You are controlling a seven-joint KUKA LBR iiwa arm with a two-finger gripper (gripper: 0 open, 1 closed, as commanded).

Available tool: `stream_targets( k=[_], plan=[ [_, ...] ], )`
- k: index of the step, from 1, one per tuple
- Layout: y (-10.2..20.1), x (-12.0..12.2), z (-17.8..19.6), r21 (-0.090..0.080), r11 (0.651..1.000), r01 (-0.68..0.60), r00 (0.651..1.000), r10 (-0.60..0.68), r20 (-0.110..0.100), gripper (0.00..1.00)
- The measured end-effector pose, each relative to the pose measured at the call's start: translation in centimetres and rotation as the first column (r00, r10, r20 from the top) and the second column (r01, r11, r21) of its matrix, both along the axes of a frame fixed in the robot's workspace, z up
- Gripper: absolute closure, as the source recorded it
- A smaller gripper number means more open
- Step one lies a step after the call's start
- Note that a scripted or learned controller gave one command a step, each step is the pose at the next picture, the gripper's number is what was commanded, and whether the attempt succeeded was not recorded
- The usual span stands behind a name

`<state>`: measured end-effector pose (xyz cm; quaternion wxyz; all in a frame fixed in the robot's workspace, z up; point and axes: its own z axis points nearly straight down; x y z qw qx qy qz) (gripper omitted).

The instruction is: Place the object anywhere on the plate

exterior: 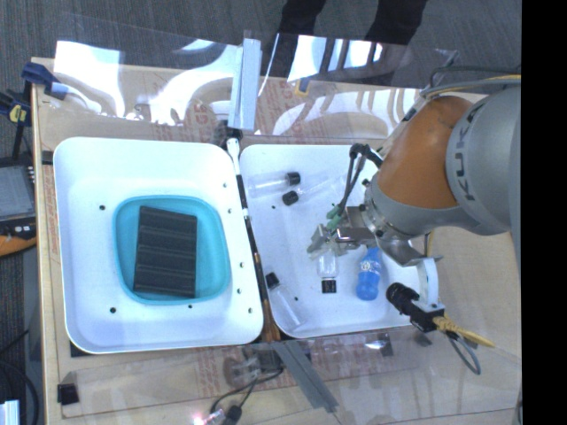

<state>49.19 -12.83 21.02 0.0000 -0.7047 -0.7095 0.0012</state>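
Note:
A blue square plate (213, 237) lies in the left white bin (80, 175). A dark grey ribbed slab (166, 251) rests flat on the plate, roughly in its middle. My gripper (326, 239) hangs low over the middle of the right bin (266, 171), far to the right of the plate. Just below it lies a small clear bottle with a black cap (328, 273), and a blue bottle (368, 275) lies to the right of that. I see nothing held in the gripper.
Small black pieces lie in the right bin: two near the top (291, 179) (289, 197) and one at the lower left (271, 281). The orange and grey wrist (425, 166) covers the bin's right side. The bins' raised rims meet between them (241, 228).

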Motion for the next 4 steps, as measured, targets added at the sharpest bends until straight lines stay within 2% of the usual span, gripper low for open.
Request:
stream_targets(
  k=[1,2,3,4],
  plan=[
    [8.9,1.9,-2.0,0.002,0.997,-0.079,0.997,0.079,-0.005,1.0],
    [8.9,1.9,-2.0,0.001,0.997,-0.078,0.997,0.078,-0.005,0.0],
    [15.1,2.1,-1.8,0.0,0.994,-0.106,0.994,0.106,-0.003,0.0],
    [10.8,3.6,-1.3,0.002,0.996,-0.084,0.996,0.084,0.0,0.0]
  ],
)
